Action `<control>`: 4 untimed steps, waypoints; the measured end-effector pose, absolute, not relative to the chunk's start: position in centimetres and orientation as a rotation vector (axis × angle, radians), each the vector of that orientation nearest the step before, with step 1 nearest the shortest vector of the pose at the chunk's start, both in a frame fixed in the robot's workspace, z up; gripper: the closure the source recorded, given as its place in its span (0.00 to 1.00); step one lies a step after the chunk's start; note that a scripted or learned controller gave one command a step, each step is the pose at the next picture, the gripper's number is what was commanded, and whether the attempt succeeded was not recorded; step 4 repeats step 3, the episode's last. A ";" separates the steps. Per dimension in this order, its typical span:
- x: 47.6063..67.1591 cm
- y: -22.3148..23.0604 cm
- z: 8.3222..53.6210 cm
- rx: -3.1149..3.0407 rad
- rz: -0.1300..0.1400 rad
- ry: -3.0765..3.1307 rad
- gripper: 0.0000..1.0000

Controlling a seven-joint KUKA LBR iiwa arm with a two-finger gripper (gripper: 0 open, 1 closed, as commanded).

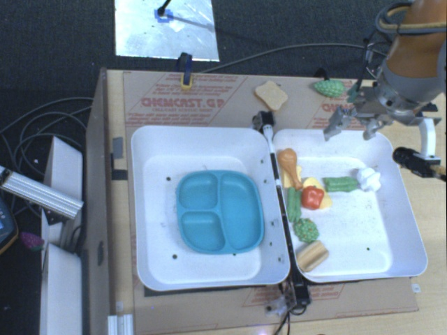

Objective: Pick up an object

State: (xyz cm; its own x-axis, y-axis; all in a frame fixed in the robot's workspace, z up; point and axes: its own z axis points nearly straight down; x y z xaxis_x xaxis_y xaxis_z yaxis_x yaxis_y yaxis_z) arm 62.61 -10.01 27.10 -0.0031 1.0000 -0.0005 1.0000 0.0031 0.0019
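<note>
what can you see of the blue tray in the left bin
The blue tray is a rounded-rectangle divided plate, looking like smooth light-blue plastic, with three compartments: one long section at the right and two smaller ones stacked at the left. It lies flat, right side up and slightly rotated, near the middle of the left bin, resting on the bin's floor. Nothing sits in its compartments, and no toy food touches it.

The arm (412, 40) is seen at two o'clock, its gripper (353, 125) pointed down with fingers spread apart.

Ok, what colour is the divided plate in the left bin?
Light blue; the three-compartment plastic plate shows best in the camera view.
</note>
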 end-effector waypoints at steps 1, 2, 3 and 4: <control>58.2 -8.4 13.7 2.222 -0.003 2.224 0.00; 56.7 -8.7 8.9 2.215 0.010 2.216 0.00; 56.9 -8.6 10.2 2.212 0.020 2.218 1.00; 56.9 -8.6 10.2 2.212 0.020 2.218 1.00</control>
